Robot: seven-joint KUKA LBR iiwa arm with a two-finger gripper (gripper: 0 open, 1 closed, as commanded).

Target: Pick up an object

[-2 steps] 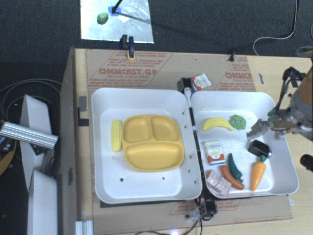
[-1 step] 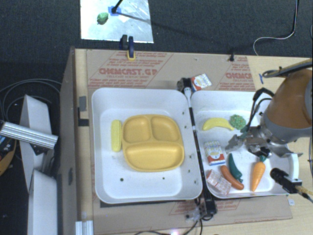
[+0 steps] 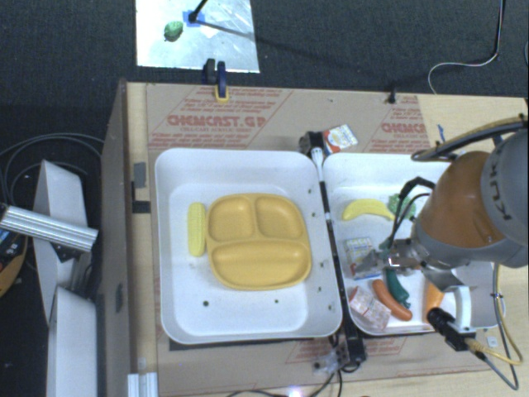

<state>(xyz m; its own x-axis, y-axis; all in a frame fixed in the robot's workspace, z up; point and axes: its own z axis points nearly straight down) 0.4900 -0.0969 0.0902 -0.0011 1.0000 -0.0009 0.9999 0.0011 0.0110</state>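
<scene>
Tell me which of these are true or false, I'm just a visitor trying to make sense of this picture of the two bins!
1. A yellow divided tray lies in the left bin. True.
2. A corn cob sits inside one of the tray's compartments. False: it lies beside the tray, on its left, on the bin floor.
3. The banana is in the right bin. True.
4. The arm reaches over the left bin. False: it is over the right bin.
5. An orange carrot lies in the right bin. True.
</scene>
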